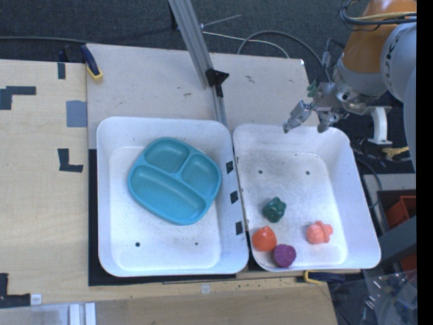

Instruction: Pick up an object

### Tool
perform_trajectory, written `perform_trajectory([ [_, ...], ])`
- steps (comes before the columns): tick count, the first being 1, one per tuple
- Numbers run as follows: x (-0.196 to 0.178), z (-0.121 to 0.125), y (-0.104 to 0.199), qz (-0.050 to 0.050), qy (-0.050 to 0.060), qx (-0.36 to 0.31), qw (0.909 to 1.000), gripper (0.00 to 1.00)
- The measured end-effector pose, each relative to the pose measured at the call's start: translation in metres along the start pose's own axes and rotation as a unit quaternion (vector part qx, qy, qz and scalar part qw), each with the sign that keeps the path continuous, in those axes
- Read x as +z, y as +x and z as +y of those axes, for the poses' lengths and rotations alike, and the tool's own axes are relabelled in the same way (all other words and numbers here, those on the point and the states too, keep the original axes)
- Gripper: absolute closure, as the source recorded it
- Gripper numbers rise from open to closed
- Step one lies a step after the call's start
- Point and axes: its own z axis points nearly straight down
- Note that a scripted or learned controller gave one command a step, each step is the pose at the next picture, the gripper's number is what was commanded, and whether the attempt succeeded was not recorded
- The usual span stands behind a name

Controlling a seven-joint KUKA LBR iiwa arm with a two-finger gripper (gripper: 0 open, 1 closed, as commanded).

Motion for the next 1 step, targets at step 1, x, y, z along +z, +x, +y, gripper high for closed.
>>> perform_trajectory([
  [1, 0.0447, -0.003, -0.0028, 0.0, 0.0, 0.0, 1.0, 0.0],
])
